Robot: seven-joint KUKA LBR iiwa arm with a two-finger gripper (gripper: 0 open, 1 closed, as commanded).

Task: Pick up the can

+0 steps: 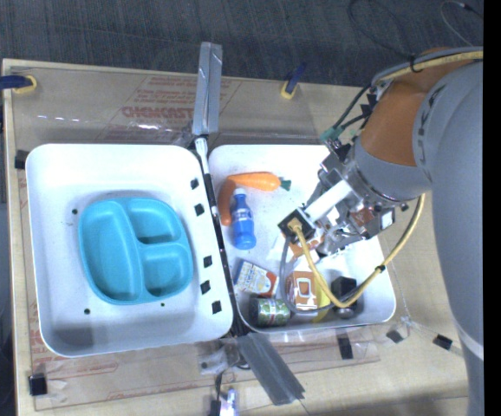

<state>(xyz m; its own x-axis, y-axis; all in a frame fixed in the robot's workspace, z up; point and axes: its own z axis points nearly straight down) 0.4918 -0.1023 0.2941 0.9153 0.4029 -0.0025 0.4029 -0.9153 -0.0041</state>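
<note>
**Jaws above the right bin, can lying at its near edge**

Jaws hang over the middle of the right bin, buried under cables, a yellow hose and the black-and-white wrist hardware, so whether they stand open or closed cannot be told, and nothing can be seen held between them.

Nearest the camera, at the near rim of the right bin, the can lies on its side. It is small, with a green label, a metallic sheen and a paler end turned toward the left. It sits nearer than the jaws and a little to their left, apart from them and not between them. Just beside it on the right is a small orange-and-white package, partly crossed by the yellow hose, and just behind it a small white-and-green packet.

Farther back in the same bin a blue bottle lies to the left of the jaws, and beyond it an orange carrot-shaped toy stretches across the far part of the bin.

Left of the divider, the left bin holds a turquoise divided tray. Both bins rest on the table. From the right, the grey arm with its orange band reaches in.
</note>
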